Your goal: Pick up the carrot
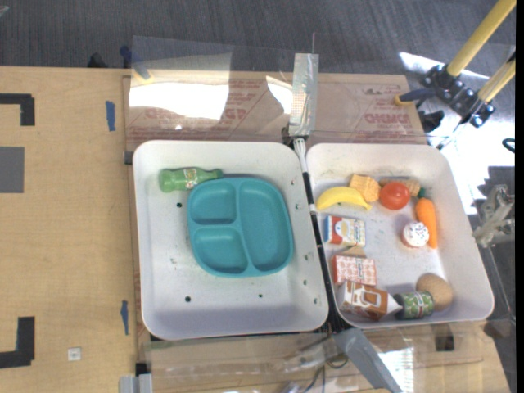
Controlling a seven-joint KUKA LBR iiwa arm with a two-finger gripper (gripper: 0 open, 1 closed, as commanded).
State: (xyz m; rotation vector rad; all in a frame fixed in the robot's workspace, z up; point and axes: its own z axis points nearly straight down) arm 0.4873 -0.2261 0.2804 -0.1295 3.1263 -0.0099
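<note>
Carrot lies in the right bin, toward 2 o'clock of that bin, long axis running 12-to-6, green top at the 12 end, near the right wall. White round speckled item touches the carrot's side at 8 o'clock. Red tomato sits at 10 o'clock of the carrot, close by, with a yellow-orange chunk and a banana further along toward 9. White-blue carton is mid-bin at 9 o'clock of the carrot, well apart. Red-white packet and brown carton sit toward 7 o'clock of the bin; green can and a brown egg-like piece lie at 6 o'clock of the carrot, apart from it. Left bin holds a teal divided plate in the middle and a green bottle on its side at 11 o'clock, touching the plate rim. Blurry grey gripper is at the right bin's outer edge, 3 o'clock of the carrot, not touching it; cannot tell whether it is released or clenched, and nothing is visibly grasped.
</note>
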